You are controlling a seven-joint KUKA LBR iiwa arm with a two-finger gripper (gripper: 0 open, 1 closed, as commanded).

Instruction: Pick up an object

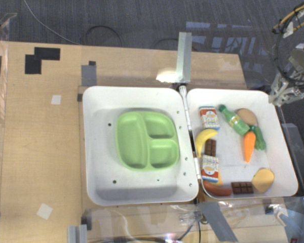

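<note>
The gripper (283, 91) hangs at the right bin's (286, 151) far right corner; whether it is spread I cannot tell. The toys lie left and toward the camera: one bottle (234, 119) nearest, slanting; one carrot (249, 145) upright; one banana (205, 137); two cartons; two chocolates

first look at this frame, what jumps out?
The lime-green divided plastic tray lies alone in the left white bin. The right white bin holds crowded toy food: an orange carrot beside a green bottle, and a yellow banana by the divider. The end effector hangs off that bin's far right corner, above nothing.
</note>
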